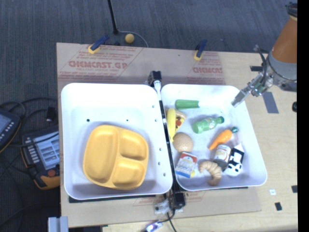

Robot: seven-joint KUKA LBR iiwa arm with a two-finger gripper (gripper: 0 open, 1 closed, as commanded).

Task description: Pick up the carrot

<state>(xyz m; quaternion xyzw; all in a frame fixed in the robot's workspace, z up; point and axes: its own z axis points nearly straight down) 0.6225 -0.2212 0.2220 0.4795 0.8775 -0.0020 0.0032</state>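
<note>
The two-finger gripper (pixel 240 99) at the end of the grey arm with an orange band (pixel 285 42) hangs over the upper right corner of the right-hand shallow white bin (pixel 256 146). Whether its jaws are apart or together cannot be told at this size; nothing is visible between them, and they touch no object.

The small orange carrot with a green tip (pixel 222 137) lies in the right half of the right-hand bin, well apart from the gripper. Its long axis runs diagonally, the green tip pointing toward the upper right and the tapered orange end toward the lower left.

Around the carrot: a green plastic bottle (pixel 207 124) just above and to its left, a small jar with a red label (pixel 221 153) just below, and a black-and-white carton (pixel 235 161) to the lower right. A green cylinder (pixel 187 104) lies near the bin's upper wall.

The left-hand shallow white bin (pixel 77 100) holds a yellow divided plastic tray (pixel 116 156).
</note>
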